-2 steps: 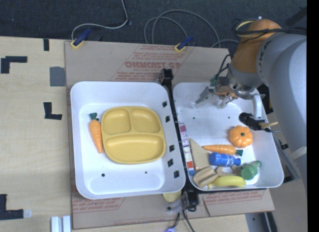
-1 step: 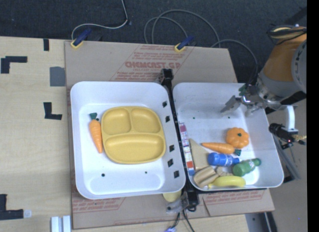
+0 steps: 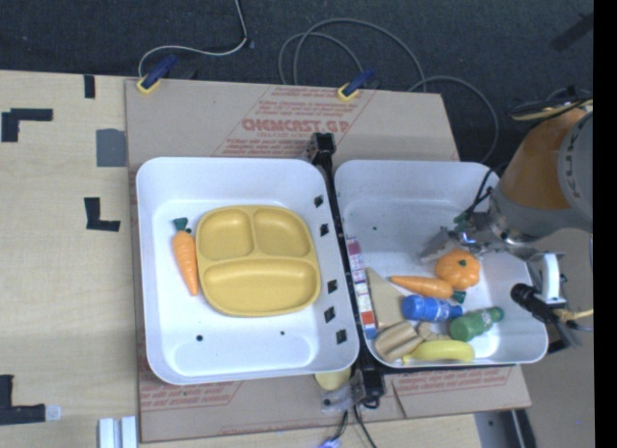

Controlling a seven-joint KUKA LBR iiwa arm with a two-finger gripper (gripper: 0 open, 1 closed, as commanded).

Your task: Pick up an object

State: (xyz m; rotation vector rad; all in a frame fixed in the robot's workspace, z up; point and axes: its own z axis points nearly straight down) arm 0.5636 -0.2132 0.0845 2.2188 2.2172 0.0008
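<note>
— What does the arm (image 3: 554,171) look like from above?

— A thick rounded grey body with 1 broad orange band above the wrist, the orange looking dull and brownish in this light.

— And below the band?

— A grey wrist section narrows into dark metal parts at the gripper (image 3: 461,236), with thin black cables running along them.

— Any other fittings?

— 1 small white block and a black piece sit low by the wrist.
</note>
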